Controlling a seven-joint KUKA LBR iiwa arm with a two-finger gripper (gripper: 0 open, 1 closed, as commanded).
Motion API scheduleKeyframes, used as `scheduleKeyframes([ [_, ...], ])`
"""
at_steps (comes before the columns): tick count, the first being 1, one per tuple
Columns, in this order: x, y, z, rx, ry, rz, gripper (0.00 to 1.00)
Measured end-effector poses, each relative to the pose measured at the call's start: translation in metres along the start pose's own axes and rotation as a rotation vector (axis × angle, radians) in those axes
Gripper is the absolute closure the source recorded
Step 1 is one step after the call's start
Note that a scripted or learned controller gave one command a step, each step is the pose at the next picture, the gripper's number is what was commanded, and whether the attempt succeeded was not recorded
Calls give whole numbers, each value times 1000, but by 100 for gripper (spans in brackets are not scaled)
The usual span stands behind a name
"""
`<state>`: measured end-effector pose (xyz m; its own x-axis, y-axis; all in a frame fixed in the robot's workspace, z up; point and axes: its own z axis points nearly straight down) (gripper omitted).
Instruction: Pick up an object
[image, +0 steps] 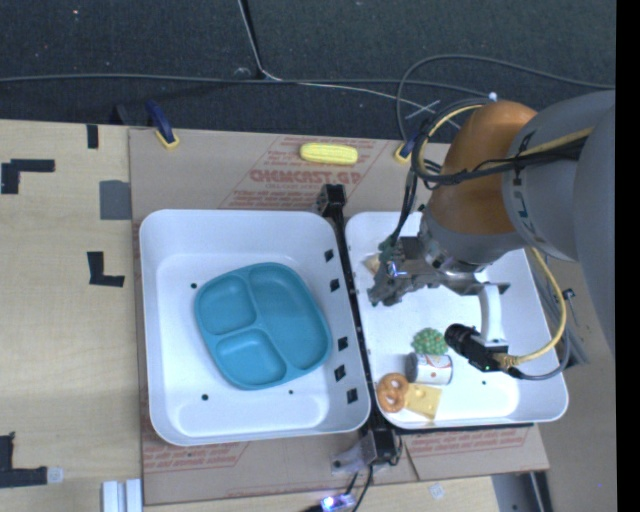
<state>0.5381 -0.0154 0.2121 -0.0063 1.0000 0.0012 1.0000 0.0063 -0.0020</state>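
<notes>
My gripper (388, 283) hangs low over the upper left part of the right bin (540, 400), close to the divider between the bins. A small beige object (372, 265) peeks out just left of it, partly hidden by the wrist. Toward the front of the right bin lie a green broccoli piece (430, 340), a small white can (436, 370), a brown pretzel (392, 392) and a yellow cheese wedge (423, 402). All of these sit apart from the gripper.
The left bin (160, 260) holds a blue divided plate (262, 323). A yellow corn cob (328, 153) lies on the cardboard behind the bins. The arm's grey body and orange band (485, 165) cover the right bin's back right, with cables looping around it.
</notes>
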Motion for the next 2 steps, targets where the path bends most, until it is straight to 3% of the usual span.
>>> scheduleKeyframes([
  [2,115,-3,-8,0,1,-2,100],
])
